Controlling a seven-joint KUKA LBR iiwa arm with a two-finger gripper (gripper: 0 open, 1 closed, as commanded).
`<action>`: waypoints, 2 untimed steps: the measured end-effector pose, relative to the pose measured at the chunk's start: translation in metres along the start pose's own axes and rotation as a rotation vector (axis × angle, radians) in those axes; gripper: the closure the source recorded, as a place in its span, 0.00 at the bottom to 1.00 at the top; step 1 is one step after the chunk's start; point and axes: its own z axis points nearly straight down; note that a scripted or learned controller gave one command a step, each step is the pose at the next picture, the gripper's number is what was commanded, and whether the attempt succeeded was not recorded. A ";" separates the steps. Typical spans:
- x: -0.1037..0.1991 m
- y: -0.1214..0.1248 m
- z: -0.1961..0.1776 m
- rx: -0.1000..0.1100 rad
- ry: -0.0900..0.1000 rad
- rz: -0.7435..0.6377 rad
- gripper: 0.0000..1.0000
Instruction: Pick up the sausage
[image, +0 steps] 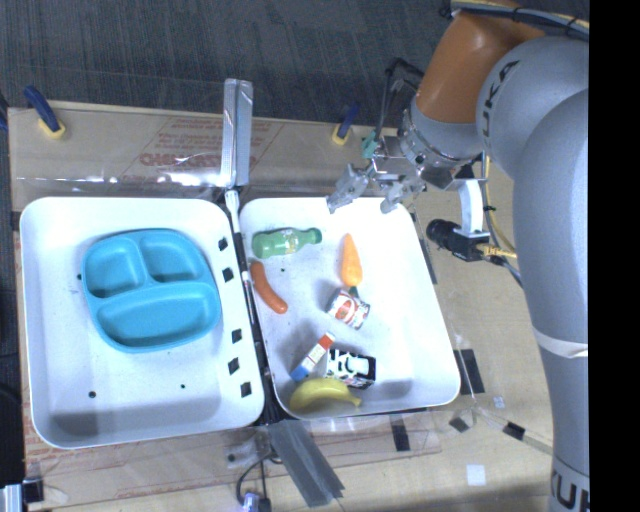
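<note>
Camera view, fixed above the bench. The sausage (268, 287) lay in the right bin (430, 330), close against that bin's left wall, just below the green bottle (285, 241) and well apart from the carrot (350, 261) at the bin's middle. Its long axis ran on a slant, from an upper end nearest the wall to a lower end turned toward the bin's middle. The gripper (365, 195) hung over the bin's far rim, near the upper right corner, with its two fingers spread apart and nothing between them. From the gripper the sausage therefore lay toward the left of the view and nearer the camera, across the bottle and on the opposite side of the bin from the arm's entry. A descent onto it would probably call for a traverse leftward and a wrist turn to set the fingers across the slanted axis; the nearness of the wall left little room for the finger on that side. A small can (349, 309), a banana (322, 394) and a dark packet (350, 367) occupied the bin's lower half. The left bin (40, 400) held a blue divided plate (152, 289).
</note>
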 end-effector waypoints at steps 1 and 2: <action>0.031 -0.016 0.142 0.001 -0.001 -0.134 0.00; 0.039 -0.050 0.166 -0.007 -0.004 -0.206 0.00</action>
